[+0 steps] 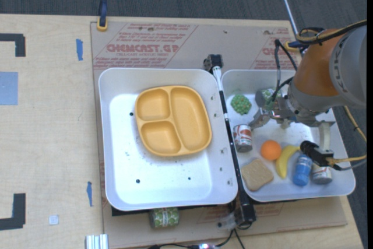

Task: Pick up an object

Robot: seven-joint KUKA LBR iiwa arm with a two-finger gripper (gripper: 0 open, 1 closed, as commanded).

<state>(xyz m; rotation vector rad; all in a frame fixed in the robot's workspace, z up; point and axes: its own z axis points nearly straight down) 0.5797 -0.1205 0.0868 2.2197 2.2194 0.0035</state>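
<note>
Orange-banded and grey, the arm (326, 79) reaches in from the right of the frame and hangs over the right bin (291, 195), with the pincer (271, 115) above that bin's upper left part. From my feed I cannot tell whether the pincer is spread or pressed together.

Most things I could pick sit in that bin:
- a green lump (240, 104) just left of the pincer
- a red can (243, 137) below the lump, near the bin's left wall
- an orange (270, 150) at mid-bin, just beside a banana (284, 163)
- a bread slice (257, 174) at the lower left
- a blue can (301, 171) right of the banana
- one more can (322, 174) at the lower right

A pale green thing (267, 94) shows partly by the wrist; I cannot make out what it is.

On my left, the left bin (169, 183) holds a yellow plate (173, 120) with three compartments, lying flat in its upper half. Outside the bins a green can (165, 217) lies on its side just below the left bin's lower edge, at the edge of the cardboard (151, 46) spread over the surface (46, 125).
</note>
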